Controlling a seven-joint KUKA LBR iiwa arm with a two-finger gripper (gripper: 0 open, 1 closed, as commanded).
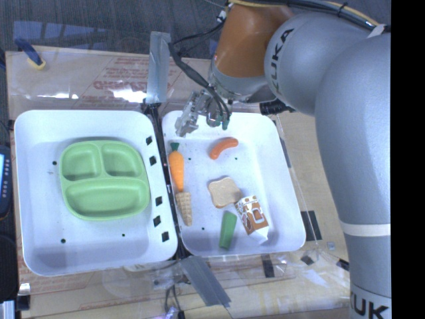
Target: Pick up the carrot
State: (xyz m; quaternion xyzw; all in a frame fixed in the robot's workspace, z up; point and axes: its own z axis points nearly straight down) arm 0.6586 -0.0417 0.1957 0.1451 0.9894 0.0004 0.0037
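The carrot (pixel 176 167) is lying along the left wall of the right bin (pixel 287 178), just above a corn cob (pixel 184 207). The gripper (pixel 199 117) is being held over the bin's top edge, above the carrot and apart from it, nothing gripped; how far its fingers are parted cannot be told.

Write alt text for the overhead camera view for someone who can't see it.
A grey robot arm's gripper hovers at the right bin's far edge, above a carrot lying along its left wall. That bin also holds corn, sausage, bread; the left bin holds a green divided plate.
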